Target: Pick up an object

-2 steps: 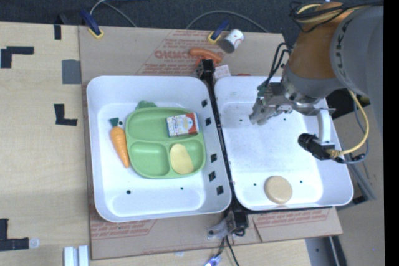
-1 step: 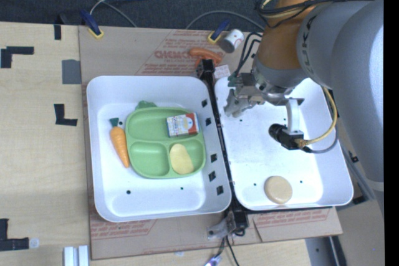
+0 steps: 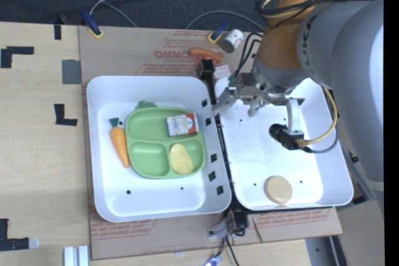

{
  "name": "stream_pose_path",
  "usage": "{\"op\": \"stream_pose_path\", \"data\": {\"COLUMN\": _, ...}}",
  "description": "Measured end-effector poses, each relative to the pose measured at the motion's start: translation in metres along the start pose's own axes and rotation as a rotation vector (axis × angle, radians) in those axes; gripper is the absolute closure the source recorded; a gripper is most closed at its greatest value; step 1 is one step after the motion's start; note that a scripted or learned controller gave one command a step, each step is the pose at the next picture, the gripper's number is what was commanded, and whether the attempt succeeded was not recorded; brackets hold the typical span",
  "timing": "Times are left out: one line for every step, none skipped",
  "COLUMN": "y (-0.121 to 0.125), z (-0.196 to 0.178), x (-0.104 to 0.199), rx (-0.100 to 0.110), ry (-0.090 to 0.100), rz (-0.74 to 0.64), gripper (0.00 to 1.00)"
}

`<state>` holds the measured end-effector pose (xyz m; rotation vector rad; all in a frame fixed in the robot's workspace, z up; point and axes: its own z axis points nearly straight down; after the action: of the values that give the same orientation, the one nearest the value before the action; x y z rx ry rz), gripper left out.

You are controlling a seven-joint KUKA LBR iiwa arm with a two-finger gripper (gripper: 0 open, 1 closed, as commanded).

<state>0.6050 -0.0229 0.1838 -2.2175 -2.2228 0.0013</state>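
Nearest the camera, a round tan piece [image 3: 278,189] lies flat on the floor of the right bin [image 3: 330,152], close to its near wall and with bare white around it. That clearance probably makes it the simplest thing to pick up, since nothing would crowd a descent.

A little farther and to the left, the left bin [image 3: 156,199] holds a green divided plate [image 3: 146,128]. A small carton [image 3: 181,125] lies in its far right compartment and a pale yellow piece [image 3: 181,159] in the near right one. An orange toy carrot [image 3: 119,145] lies on the bin floor, touching or just beside the plate's left rim. These are likelier to be awkward picks: the plate's ridges hem in two of them, and the carrot is tucked between plate and wall.

Farther again, the gripper [image 3: 240,103] hangs over the far left corner of the right bin, just beside the black clips [image 3: 218,152] joining the two bins. The wrist hides it from above, so I cannot tell whether it is spread or closed, and nothing shows in its grasp. It is well apart from the tan piece, so the task looks not yet done.

Beyond it the orange band [image 3: 283,34] and the grey arm [image 3: 343,53] cover the bin's far right. Farthest, an orange object [image 3: 204,53] rests on the cardboard outside the bins.
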Motion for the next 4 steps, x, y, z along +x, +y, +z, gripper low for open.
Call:
{"op": "stream_pose_path", "data": {"y": 0.041, "z": -0.004, "x": -0.076, "rx": -0.001, "ry": -0.003, "rz": 0.003, "gripper": 0.0}}
{"op": "stream_pose_path", "data": {"y": 0.037, "z": 0.0, "x": -0.025, "rx": -0.001, "ry": 0.0, "rz": 0.001, "gripper": 0.0}}
{"op": "stream_pose_path", "data": {"y": 0.037, "z": 0.0, "x": -0.026, "rx": -0.001, "ry": -0.001, "rz": 0.0, "gripper": 0.0}}
{"op": "stream_pose_path", "data": {"y": 0.037, "z": 0.0, "x": -0.026, "rx": -0.001, "ry": -0.001, "rz": 0.0, "gripper": 0.0}}
